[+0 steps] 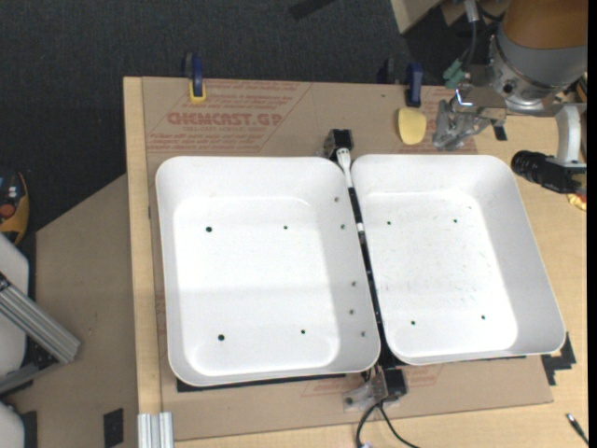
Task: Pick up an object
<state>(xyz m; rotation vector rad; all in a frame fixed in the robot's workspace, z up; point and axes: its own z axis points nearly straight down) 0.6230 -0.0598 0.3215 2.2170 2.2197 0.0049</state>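
Observation:
A small pale yellow object [410, 125] lies on the brown board just beyond the far left corner of the right bin [522, 250], outside both bins. My gripper [454, 127] hangs at the top right, just to the right of the yellow object and above the board behind the right bin's far rim. A small gap separates it from the object. The grey arm with its orange band [550, 12] rises behind it.
The left bin [173, 278] sits beside the right one, a black hinge strip [359, 241] between them. Blue clamps [195, 68] [414, 82] hold the board's far edge. A black knob [536, 168] juts in at the right.

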